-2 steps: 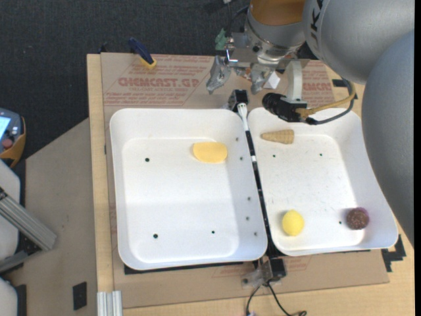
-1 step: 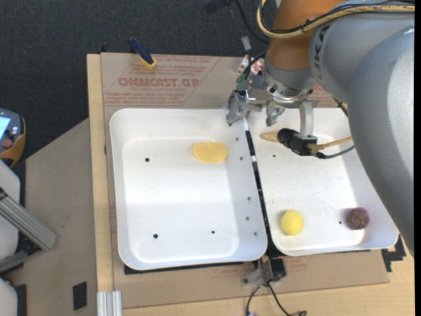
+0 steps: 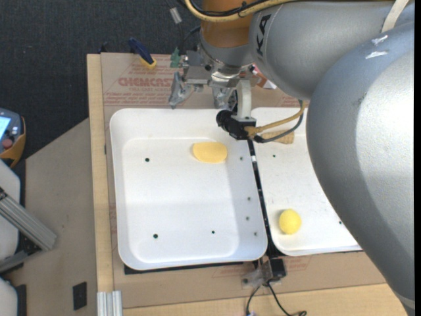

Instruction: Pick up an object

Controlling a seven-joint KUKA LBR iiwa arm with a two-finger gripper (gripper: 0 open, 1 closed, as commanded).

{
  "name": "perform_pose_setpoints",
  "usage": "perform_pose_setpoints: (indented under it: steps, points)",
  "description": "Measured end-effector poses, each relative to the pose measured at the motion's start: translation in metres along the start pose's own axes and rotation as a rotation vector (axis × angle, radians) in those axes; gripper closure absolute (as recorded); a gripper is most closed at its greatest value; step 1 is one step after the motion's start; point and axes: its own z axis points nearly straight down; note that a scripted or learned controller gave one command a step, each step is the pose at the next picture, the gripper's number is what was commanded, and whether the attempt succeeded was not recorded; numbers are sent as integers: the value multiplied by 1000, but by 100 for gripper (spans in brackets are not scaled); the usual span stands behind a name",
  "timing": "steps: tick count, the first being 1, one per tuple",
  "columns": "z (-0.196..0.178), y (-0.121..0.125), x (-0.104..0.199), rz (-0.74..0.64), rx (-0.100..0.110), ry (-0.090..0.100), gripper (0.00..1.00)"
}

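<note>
A flat yellow oval piece (image 3: 210, 152) lies in the back half of the left bin (image 3: 131, 196). A small yellow ball (image 3: 290, 221) rests near the front of the right bin (image 3: 309, 176), close to the divide between the bins. My gripper (image 3: 202, 97) hangs over the back rim of the left bin, behind and slightly left of the oval piece. It is open with nothing between its fingers (image 3: 178, 93). The large grey arm covers the upper right of the view and most of the right bin.
A tan object (image 3: 284, 137) peeks out at the back of the right bin under the arm. A blue clamp (image 3: 142, 52) sits on the cardboard board (image 3: 102, 176) behind the bins. A cable and black fitting (image 3: 231, 121) hang by the bins' shared rim.
</note>
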Motion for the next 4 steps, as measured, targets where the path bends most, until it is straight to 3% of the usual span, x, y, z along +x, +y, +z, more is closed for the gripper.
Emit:
perform_pose_setpoints:
  steps: [1, 2, 3, 4]
  points:
    - [65, 4, -67, 19, 16, -8, 0]
    - [50, 6, -63, 14, 6, -6, 100]
    - [110, -78, -27, 10, 21, -6, 100]
    - [161, -104, -14, 13, 10, -6, 100]
